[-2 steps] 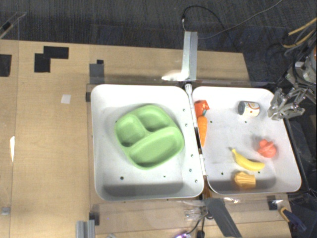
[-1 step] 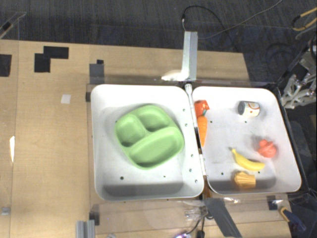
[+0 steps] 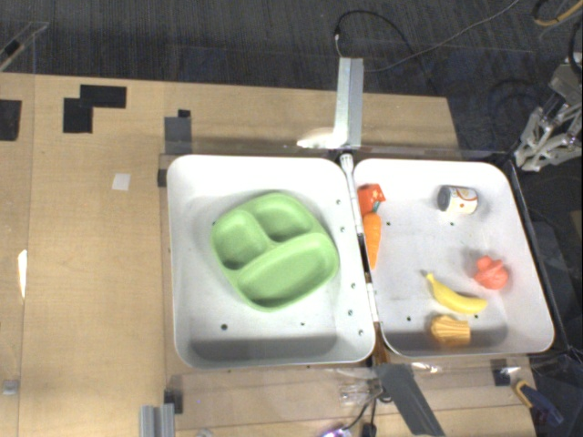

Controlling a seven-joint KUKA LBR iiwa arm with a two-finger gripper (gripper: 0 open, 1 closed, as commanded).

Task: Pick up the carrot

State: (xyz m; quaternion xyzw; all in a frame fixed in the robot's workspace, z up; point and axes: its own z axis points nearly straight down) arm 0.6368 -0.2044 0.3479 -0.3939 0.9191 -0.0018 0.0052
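- Because the carrot point(image 3: 372, 229) lies along the left wall of the right bin point(image 3: 510, 271), close to the divider between the two bins, the approach from that side looks narrow; a descent from above with the fingers across its width seems the safer way.
- The carrot points its thin end toward the near edge, and its thick end touches a small orange-red item point(image 3: 370, 196) near the far wall.
- The claw point(image 3: 550, 139) hangs at the right edge, outside the right bin and well apart from the carrot; it holds nothing, but how far it is open cannot be told.
- The banana point(image 3: 455, 296), the red fruit point(image 3: 490, 271), the small can point(image 3: 457, 199) and an orange-yellow item point(image 3: 450, 330) lie apart from the carrot, so they should not disturb the pick.
- The green divided plate point(image 3: 273, 248) rests in the left bin point(image 3: 196, 326).
- The task looks not yet begun.
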